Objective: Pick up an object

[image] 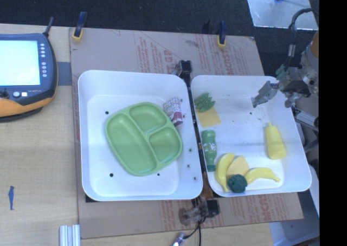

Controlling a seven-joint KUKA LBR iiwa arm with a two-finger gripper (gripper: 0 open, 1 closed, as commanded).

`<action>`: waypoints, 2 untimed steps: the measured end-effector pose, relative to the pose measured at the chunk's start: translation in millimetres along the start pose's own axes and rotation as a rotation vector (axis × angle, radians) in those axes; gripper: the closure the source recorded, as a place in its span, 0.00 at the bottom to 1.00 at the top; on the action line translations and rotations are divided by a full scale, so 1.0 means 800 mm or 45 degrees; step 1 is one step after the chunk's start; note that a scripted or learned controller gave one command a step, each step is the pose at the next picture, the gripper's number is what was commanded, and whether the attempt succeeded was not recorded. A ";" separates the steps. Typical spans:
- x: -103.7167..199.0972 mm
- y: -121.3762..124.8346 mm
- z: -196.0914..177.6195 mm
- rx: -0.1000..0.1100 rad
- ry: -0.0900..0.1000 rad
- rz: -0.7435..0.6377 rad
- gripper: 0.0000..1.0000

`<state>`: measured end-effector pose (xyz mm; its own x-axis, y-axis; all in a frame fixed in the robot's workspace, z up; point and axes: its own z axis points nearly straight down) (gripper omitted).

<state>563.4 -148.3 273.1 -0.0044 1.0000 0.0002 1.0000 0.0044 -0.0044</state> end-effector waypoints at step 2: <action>-0.078 -0.036 0.197 0.003 0.001 -0.002 0.00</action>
<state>534.1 -211.2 115.2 -0.0059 1.0000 0.0009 1.0000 0.0059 -0.0069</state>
